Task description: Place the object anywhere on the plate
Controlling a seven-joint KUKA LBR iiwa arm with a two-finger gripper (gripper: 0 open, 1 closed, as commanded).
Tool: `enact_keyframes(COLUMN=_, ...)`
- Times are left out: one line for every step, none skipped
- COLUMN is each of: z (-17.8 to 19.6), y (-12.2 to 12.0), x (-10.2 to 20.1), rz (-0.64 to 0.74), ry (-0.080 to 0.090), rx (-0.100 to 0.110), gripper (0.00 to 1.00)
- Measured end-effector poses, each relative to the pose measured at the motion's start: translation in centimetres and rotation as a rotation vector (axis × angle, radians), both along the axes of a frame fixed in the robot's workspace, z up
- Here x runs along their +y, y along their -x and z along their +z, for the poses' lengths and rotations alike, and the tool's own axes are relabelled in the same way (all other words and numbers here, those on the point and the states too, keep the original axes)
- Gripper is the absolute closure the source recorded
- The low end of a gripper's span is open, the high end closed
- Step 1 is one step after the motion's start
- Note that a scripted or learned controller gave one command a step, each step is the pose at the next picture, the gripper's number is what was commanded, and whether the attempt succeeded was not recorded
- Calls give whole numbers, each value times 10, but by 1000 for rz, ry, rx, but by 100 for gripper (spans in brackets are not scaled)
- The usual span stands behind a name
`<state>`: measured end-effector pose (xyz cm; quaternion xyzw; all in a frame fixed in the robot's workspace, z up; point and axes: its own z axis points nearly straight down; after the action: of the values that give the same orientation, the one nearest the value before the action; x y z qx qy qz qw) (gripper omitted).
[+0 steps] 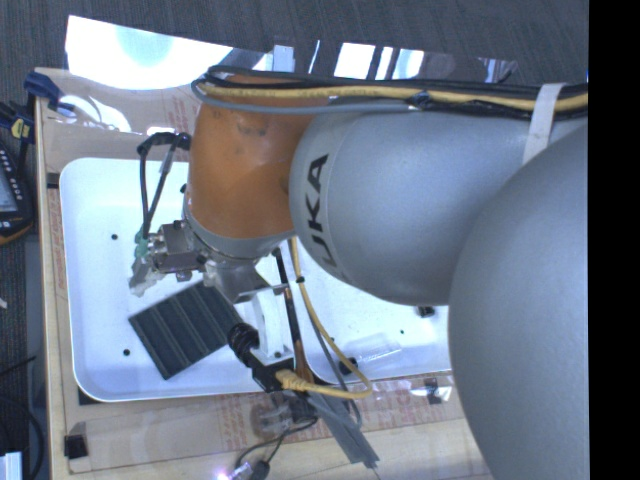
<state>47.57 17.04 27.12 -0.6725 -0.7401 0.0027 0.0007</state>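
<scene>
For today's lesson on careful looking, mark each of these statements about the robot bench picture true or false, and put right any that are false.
1. The arm's orange band hangs over the left bin. True.
2. A dark ribbed rectangular object lies in the left bin. True.
3. The ribbed object lies square to the bin's sides. False: it lies turned at a slant to them.
4. The ribbed object lies on the wooden bench outside the bins. False: it lies on the bin's white floor, near its front edge.
5. The arm's large grey body covers much of the right bin. True.
6. A yellow cable runs along the top of the arm. True.
</scene>
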Motion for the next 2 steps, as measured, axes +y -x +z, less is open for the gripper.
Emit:
enact_keyframes(z=97, y=-14, x=22, rz=-221, ry=-2, rx=-3, gripper=100)
enact_keyframes(z=171, y=0, x=20, rz=-669, ry=-2, rx=-5, gripper=100)
